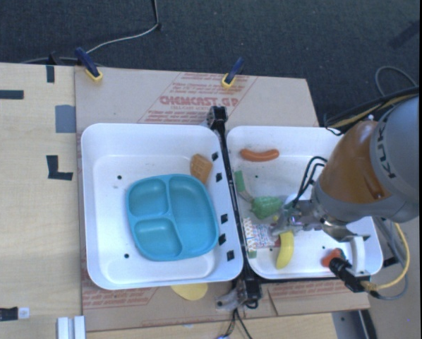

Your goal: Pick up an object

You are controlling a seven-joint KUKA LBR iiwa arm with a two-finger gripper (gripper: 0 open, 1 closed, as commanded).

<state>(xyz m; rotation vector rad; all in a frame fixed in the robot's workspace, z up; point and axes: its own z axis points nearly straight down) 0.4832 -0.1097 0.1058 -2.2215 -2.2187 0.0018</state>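
The right bin (296, 141) holds a sausage (259, 155) near its far wall, a green toy (266, 206) in the middle, a yellow banana (285, 250) near the front and a small printed packet (254, 234) at the left front. My gripper (284, 221) is low in this bin, between the green toy and the banana, just above the banana's top end. The grey and orange arm covers the bin's right half. Whether anything lies between the fingers is hidden.
The left bin (101, 147) holds a blue divided tray (171, 215) and an orange cracker-like piece (201, 166) by the divider. A yellow disc (190, 291) lies on the cardboard before the bins. Clamps (232, 73) pin the cardboard's far edge.
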